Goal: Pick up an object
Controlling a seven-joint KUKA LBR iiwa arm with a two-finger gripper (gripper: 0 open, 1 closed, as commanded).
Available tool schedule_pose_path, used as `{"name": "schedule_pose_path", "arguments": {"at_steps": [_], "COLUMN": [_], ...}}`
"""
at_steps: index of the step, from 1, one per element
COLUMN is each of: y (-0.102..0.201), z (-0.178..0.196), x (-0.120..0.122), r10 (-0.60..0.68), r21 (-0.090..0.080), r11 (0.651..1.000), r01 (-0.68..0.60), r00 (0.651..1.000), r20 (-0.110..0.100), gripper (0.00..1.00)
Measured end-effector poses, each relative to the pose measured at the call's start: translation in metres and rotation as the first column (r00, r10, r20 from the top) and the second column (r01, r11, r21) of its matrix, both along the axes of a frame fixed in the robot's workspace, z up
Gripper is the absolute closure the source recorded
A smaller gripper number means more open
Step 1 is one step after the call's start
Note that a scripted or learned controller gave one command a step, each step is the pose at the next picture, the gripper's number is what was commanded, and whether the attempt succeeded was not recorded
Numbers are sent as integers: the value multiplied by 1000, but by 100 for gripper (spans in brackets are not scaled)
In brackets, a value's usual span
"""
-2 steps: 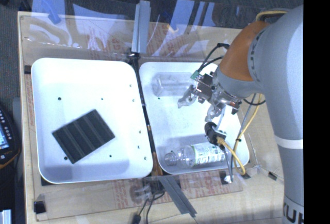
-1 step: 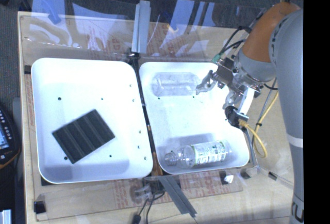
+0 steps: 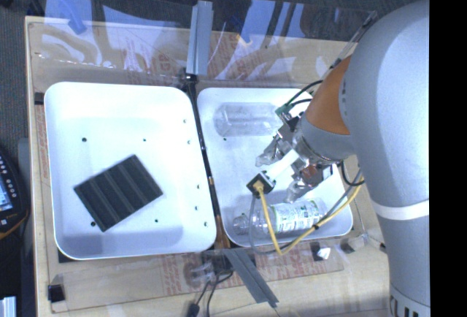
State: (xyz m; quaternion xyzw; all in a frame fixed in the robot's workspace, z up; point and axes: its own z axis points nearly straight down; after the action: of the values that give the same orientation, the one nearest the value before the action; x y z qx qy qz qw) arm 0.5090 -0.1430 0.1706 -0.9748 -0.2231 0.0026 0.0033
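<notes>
My gripper (image 3: 282,171) hangs over the middle of the right bin (image 3: 219,184), with its two silvery fingers (image 3: 267,154) spread apart and nothing between them. Just below it a clear plastic bottle with a white label (image 3: 288,218) lies on its side along the bin's front wall. A second clear, label-free bottle (image 3: 244,120) lies at the back of the same bin, left of the wrist. In the left bin (image 3: 66,104) a flat black ribbed slab (image 3: 118,192) rests at a slant near the front.
A yellow cable (image 3: 271,229) hangs from the wrist and loops across the labelled bottle. The grey arm with its orange band (image 3: 332,100) covers the right bin's right side. A clear plastic guard (image 3: 201,34) stands behind both bins.
</notes>
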Motion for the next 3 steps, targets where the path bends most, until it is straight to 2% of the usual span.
{"name": "schedule_pose_path", "arguments": {"at_steps": [1, 2, 3], "y": [-3, -3, -4], "z": [-22, -22, -12], "x": [-31, -31, -29], "r10": [35, 35, 40], "r21": [-3, -3, -3], "r11": [999, 999, 999], "r01": [-35, -35, -40], "r00": [999, 999, 999], "r20": [9, 9, 9], "gripper": [0, 0, 100]}}
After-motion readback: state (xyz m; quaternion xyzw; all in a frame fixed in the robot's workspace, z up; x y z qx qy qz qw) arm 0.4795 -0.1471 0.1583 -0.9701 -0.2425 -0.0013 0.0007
